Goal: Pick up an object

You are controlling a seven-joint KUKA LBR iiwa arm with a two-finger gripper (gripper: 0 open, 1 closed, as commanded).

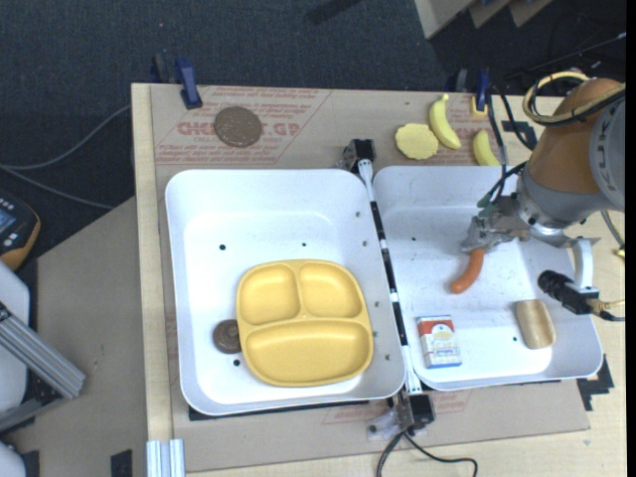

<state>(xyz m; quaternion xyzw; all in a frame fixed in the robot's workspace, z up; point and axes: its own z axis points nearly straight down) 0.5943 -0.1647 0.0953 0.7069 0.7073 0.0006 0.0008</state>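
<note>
An orange sausage (466,272) lies slanted in the right bin (417,197), near its middle. My gripper (486,237) hangs right over the sausage's upper end and looks to be touching it. A small red and white box (438,342) lies at the bin's front left. At the front right is a tan bread piece (535,323).
The left bin (199,217) holds a yellow divided plate (303,321) with a brown cookie (228,337) at its left edge. On the bench behind the bins lie two bananas (446,122) (484,147), a yellow chip (417,141) and a brown disc (238,125).
</note>
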